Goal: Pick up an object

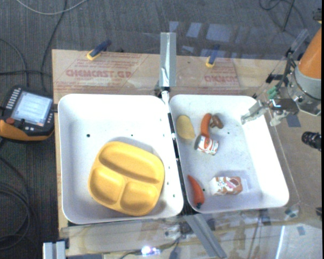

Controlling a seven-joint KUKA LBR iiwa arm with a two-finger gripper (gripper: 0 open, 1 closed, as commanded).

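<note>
Two white bins sit side by side on the bench, and the jaws (257,111) hang over the upper right corner of the right bin (270,161). Whether they stand open or closed I cannot tell; nothing shows between them.

This looks like the approach step: no object is chosen yet. The next move calls for travelling inward over the right bin, then descending on one item.

Within that bin, nearest its upper middle, lies an orange sausage-like piece (206,124) touching a small brown lump (216,121). Below it is a crumpled red-and-white packet (207,144), and toward the bin's left wall a smooth pale yellow oval (186,127). A glossy orange-red carrot shape (196,191) lies at the lower left, a soft printed pouch (226,185) beside it.

Left of the right bin, the left bin (75,123) holds a moulded yellow plastic tray (127,177) with rounded compartments.
</note>
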